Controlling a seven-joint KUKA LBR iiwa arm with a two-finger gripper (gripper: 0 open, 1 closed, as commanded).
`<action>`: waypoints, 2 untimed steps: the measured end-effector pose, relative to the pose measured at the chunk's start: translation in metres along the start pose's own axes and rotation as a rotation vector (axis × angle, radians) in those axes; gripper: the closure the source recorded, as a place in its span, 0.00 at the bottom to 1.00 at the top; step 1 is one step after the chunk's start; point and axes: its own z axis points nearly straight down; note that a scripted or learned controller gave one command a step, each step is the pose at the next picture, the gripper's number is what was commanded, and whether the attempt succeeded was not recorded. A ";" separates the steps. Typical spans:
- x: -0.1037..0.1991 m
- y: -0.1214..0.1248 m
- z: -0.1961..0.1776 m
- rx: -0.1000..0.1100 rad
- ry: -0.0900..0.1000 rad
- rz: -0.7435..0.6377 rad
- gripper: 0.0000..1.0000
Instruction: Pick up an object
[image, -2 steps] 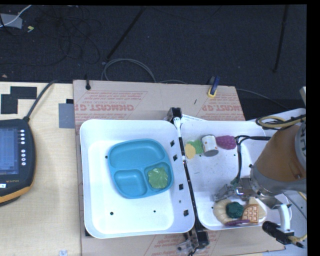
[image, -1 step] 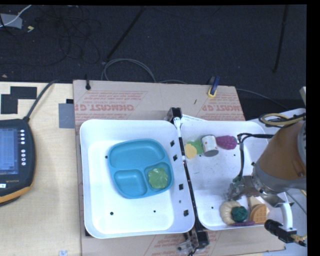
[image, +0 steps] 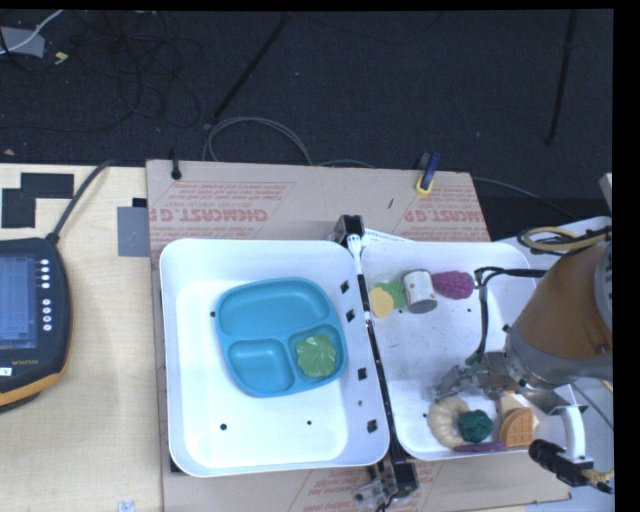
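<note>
Pincer (image: 462, 381) low in the right bin (image: 440, 440), spread wide, gripping nothing
The arm (image: 565, 320) hides its wrist; cream ring (image: 445, 418) and green lump (image: 475, 426) lie just at its 6 o'clock, partly overlapping

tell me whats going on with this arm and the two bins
A grey and orange arm reaches in from the right, its gripper low inside the right bin, just above a cluster of toy food: a pale ring-shaped piece, a dark green piece and a waffle-like piece. Nothing is visibly held between its fingers. The left bin holds a blue divided tray with a green leafy item in one compartment.
</note>
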 end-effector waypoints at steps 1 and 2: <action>0.040 0.052 0.011 0.002 0.003 -0.013 0.00; -0.001 0.109 -0.113 -0.013 -0.006 -0.009 0.00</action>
